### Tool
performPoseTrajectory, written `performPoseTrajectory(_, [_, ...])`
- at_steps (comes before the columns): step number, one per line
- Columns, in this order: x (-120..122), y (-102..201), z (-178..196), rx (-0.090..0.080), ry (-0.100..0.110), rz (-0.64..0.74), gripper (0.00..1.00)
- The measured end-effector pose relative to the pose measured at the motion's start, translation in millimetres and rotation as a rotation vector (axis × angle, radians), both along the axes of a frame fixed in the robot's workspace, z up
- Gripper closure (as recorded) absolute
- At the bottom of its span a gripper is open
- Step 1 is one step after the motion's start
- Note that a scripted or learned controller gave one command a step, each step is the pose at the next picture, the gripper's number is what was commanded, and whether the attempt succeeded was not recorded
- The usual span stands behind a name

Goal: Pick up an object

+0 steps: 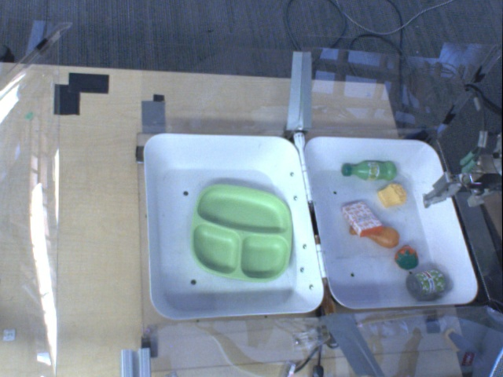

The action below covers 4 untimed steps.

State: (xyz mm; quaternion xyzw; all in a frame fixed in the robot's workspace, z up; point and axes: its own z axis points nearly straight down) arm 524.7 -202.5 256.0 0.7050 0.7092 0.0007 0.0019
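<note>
Green tray (240,231) in left bin (165,210)

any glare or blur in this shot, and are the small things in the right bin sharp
Camera view: bright glare streaks across the tan wooden bench at left; the small green plastic bottle and red-and-white box read softly, edges slightly blurred; the green divided tray is evenly lit.

Pincer (434,198) small, fingers unclear; arm (489,175) cut off at right edge.

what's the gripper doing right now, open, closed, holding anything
gripper: at the right bin's right rim, with nothing visible between its fingers; open or closed cannot be told from this view.
</note>
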Motion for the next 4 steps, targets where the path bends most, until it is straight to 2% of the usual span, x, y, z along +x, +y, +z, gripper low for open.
performPoseTrajectory(1, [-0.9, -0.7, -155.7, 0.000, -0.004, 0.019, 0.00])
performPoseTrajectory(2, [-33.8, 2.1, -167.4, -0.001, -0.008, 0.018, 0.00])
performPoseTrajectory(3, [-30.9, 2.9, -155.5, -0.002, -0.015, 0.020, 1.00])
performPoseTrajectory(4, [-3.6, 64.9, -61.9, 0.001, -0.003, -0.117, 1.00])
